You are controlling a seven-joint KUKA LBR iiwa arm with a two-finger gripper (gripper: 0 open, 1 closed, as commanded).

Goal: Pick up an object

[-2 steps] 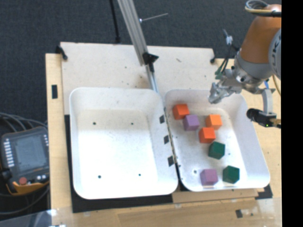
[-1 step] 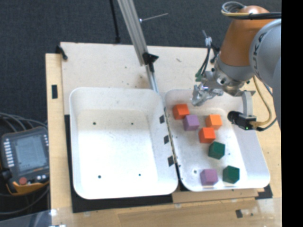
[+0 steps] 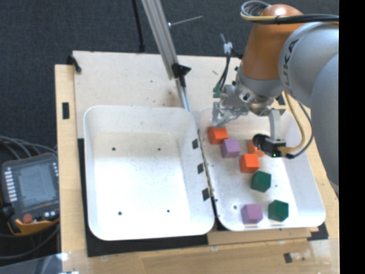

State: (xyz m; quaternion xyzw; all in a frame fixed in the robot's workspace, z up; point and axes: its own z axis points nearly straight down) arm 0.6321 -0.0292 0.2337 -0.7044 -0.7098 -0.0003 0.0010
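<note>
**Technician A:** Describe the work surface.

**Technician B:** A light wooden bench (image 3: 137, 76) stands on a dark carpeted floor. It carries two shallow white bins side by side. The left bin (image 3: 102, 124) has a lightly speckled floor. The right bin (image 3: 308, 201) contains the blocks. A slanted metal pole (image 3: 162, 33) crosses the upper part of the view, and a teach pendant (image 3: 31, 190) with cables lies on the floor at the left.

**Technician A:** List the blocks in the right bin.

**Technician B:** Seven blocks. An orange block (image 3: 217, 135) lies near the bin's upper left corner. A purple block (image 3: 230, 148) sits just beside it, lower right. A second orange block (image 3: 249, 162) lies below that, and a third orange block (image 3: 254, 147) is partly hidden behind a black fitting. A green block (image 3: 261, 181) lies under the second orange block. A second purple block (image 3: 251, 213) and a second green block (image 3: 278, 210) sit near the front edge, side by side.

**Technician A:** State the arm position.

**Technician B:** The grey arm (image 3: 316, 56) with its orange band enters from the right. The gripper (image 3: 221, 119) hangs directly above the first orange block, close to it.

**Technician A:** Gripper state?

**Technician B:** Cannot be determined at this angle. No block is seen held.
</note>
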